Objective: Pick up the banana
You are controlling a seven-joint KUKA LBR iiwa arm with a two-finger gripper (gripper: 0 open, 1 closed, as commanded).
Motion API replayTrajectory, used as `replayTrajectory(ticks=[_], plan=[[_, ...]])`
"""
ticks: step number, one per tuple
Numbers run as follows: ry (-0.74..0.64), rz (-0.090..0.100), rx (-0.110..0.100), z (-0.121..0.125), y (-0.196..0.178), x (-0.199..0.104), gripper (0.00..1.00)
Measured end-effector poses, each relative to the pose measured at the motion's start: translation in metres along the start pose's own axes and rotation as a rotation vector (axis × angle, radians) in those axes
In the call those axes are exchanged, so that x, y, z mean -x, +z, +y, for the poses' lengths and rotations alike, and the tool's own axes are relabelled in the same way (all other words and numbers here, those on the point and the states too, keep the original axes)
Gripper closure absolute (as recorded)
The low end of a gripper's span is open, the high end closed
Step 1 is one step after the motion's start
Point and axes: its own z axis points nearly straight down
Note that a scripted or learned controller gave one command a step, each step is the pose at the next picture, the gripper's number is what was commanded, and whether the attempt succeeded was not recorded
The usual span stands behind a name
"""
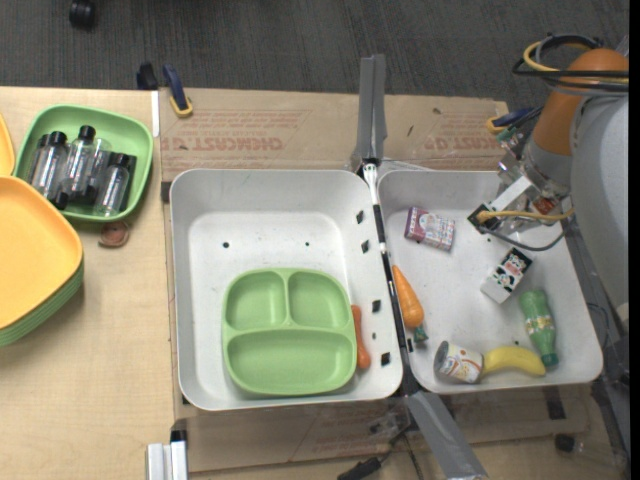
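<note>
The yellow banana (515, 361) lies on its side near the front edge of the right bin (455, 268), between a small can (459, 364) and a green bottle (538, 326). My gripper (522, 204) hangs over the bin's far right corner, well behind the banana and apart from it. Nothing shows in its grasp.
The right bin also holds a pink box (429, 229), a white and black carton (506, 273) and a carrot (405, 297) by the divider. In the left bin (200, 218) sit a green divided plate (290, 330) and a thin orange piece (358, 336). Further left are a green tray of bottles (84, 165) and yellow plates (32, 258).
</note>
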Motion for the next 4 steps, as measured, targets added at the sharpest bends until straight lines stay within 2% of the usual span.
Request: replayTrajectory(ticks=[1,2,3,4], plan=[[0.235,0.002,-0.002,0.027,0.000,0.025,1.00],[0.342,-0.001,-0.002,-0.022,0.000,-0.011,1.00],[0.312,0.000,-0.001,0.027,-0.049,0.032,1.00],[0.190,-0.001,-0.003,-0.038,0.001,0.009,1.00]])
